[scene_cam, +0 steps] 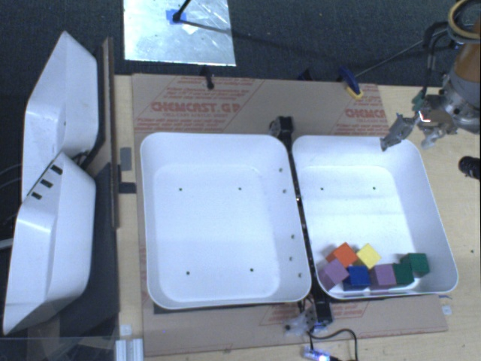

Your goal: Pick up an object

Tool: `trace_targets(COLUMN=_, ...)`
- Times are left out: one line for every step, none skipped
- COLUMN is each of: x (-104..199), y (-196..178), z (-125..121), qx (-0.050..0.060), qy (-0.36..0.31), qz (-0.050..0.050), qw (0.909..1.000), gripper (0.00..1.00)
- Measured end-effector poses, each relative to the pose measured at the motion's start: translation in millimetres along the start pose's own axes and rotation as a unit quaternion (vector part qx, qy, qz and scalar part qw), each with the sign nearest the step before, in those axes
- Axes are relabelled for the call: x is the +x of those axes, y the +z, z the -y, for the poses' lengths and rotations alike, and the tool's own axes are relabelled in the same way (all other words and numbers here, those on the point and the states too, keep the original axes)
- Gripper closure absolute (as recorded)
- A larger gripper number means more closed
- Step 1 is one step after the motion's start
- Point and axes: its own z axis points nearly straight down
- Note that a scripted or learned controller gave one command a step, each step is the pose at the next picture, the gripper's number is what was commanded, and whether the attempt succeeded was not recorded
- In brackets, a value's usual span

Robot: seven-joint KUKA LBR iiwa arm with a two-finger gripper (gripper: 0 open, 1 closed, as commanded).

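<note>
Arm w/ gripper [412, 130] is sitting at upper right of frame, hovering over the top-right corner of the right bin [432, 194], roughly at rim level or above. Fingers are spreading apart, jaws open, nothing between them. No object in hold.

Blocks are clustering at lower right of frame, in the bottom corner of the right bin, well apart from gripper:
- orange block [345, 254] toward top of the pile
- yellow block [368, 256] just beside it, to the right
- blue block [358, 277] below those two
- two purple blocks [333, 274], one left of blue, one right of it
- green block [414, 265] at right end, near the bin wall; a second green-ish one seems to be sitting next to it, hard to tell

All are touching or near-touching; tight pack.

Left bin [218, 216], centre frame, is holding no blocks.

Progress, as judged: pick not started. Nothing is lifted and the gripper isn't near the pile. Left to do: travel down-frame across the right bin to the cluster, descend, close on one block, raise. Outer blocks (orange, yellow, green) are looking easier to reach than the hemmed-in blue.
</note>
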Motion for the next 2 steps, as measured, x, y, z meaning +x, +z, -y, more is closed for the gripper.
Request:
trace_targets(x=0, y=-4, z=-1, qx=-0.004, qy=-0.001, qz=0.001, qw=1.0, gripper=0.0)
trace_targets(x=8, y=50, z=-7, qx=-0.002, qy=-0.001, qz=0.0, qw=1.0, gripper=0.0)
